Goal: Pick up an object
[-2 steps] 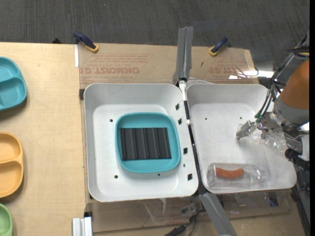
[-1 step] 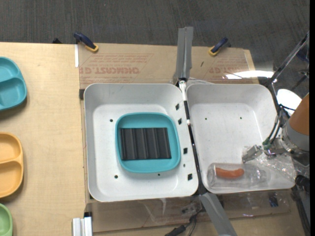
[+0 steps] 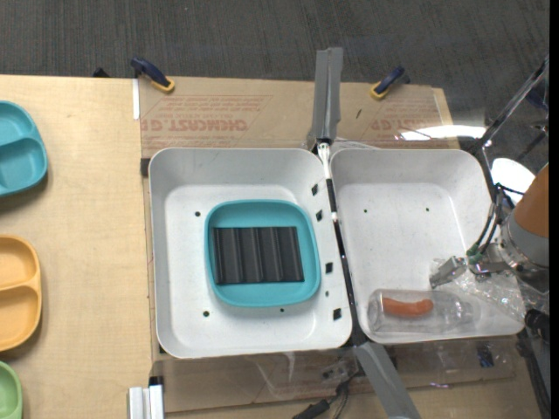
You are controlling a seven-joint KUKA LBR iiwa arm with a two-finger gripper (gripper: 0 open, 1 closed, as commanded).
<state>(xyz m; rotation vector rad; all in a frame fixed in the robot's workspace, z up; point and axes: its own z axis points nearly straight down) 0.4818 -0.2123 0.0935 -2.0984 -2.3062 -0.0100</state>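
Gripper low in right bin, near its front right corner; finger state cannot be told. Orange sausage-shaped object inside clear plastic wrap lies on bin floor just beside gripper. Left bin holds teal tray with dark ribbed insert.

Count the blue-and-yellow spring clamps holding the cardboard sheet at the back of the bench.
2. One clamp sits at the cardboard's back left corner, the other clamp near its back right corner. Others may be hidden behind the bins.

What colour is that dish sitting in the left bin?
Teal, with a dark grey ribbed centre: the dish, seen clearly in the camera view.
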